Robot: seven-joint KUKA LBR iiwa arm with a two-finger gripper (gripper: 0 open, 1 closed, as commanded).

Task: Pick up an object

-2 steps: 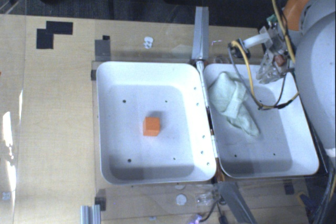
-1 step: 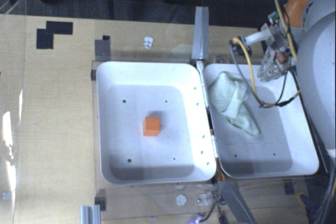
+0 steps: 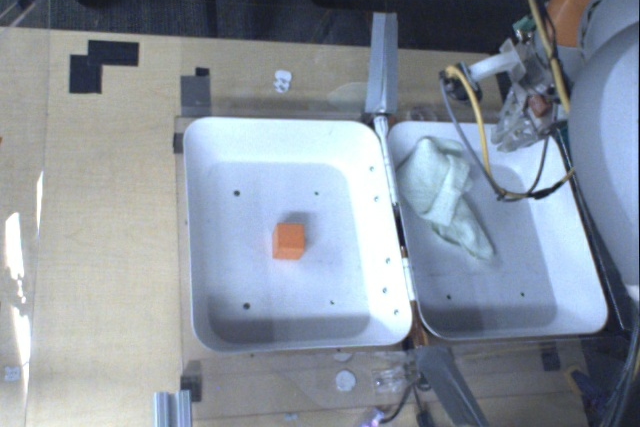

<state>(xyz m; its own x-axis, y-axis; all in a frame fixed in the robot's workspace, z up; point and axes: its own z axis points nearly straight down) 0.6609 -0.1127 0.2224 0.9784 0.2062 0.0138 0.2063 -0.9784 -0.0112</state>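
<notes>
An orange cube [image 3: 289,241] sits near the middle of the left bin [image 3: 215,315]. A crumpled white cloth [image 3: 446,196] lies in the right bin [image 3: 570,310], against its left wall and stretching toward the centre. My gripper [image 3: 517,127] hangs over the far right corner of the right bin, to the right of the cloth and apart from it. I see nothing held in it. Yellow and black cables loop down from the wrist over the bin.
A metal divider post [image 3: 381,65] stands behind the seam between the bins. The grey arm [image 3: 610,115] fills the right side, above the right bin's edge. Black markers [image 3: 100,63] lie on the wooden bench at the far left.
</notes>
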